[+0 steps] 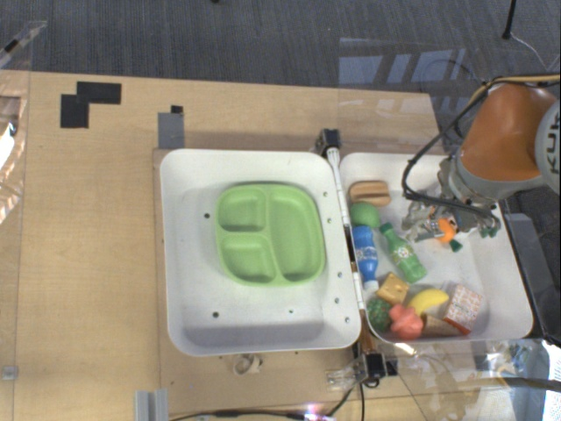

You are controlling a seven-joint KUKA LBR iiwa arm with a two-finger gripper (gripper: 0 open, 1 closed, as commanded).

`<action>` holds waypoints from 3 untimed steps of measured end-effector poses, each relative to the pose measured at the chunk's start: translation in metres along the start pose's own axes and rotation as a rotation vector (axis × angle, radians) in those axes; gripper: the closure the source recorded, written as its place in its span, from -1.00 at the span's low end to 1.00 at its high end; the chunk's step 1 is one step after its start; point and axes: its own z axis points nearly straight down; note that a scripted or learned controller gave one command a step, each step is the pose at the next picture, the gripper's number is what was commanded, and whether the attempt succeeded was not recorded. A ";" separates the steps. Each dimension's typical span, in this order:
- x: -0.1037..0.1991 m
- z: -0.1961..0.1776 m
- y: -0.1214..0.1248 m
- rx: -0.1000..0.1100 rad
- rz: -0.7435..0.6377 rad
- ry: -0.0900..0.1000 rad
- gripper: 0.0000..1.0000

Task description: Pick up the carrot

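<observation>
My gripper (441, 228) sits low over the right bin (513, 274), with the carrot (448, 230) seen as an orange bit with a green tip between its fingers.

My wrist and cables hide most of the gripper, so I see little of the carrot, yet it looks pinched between the fingers, near the bin's far right part. Two white bins: the left bin (188, 261) bears one green tray (267, 234) with three sections. In the right bin I count one bun (369, 190), one green ball (365, 215), one blue bottle (365, 254), one green bottle (403, 253), one banana (429, 301); the near-corner heap is too jumbled to count.
</observation>
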 end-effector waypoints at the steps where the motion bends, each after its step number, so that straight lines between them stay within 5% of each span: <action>1: 0.057 0.012 -0.040 -0.001 -0.404 0.011 1.00; 3: 0.047 -0.014 -0.040 0.010 -0.407 -0.013 1.00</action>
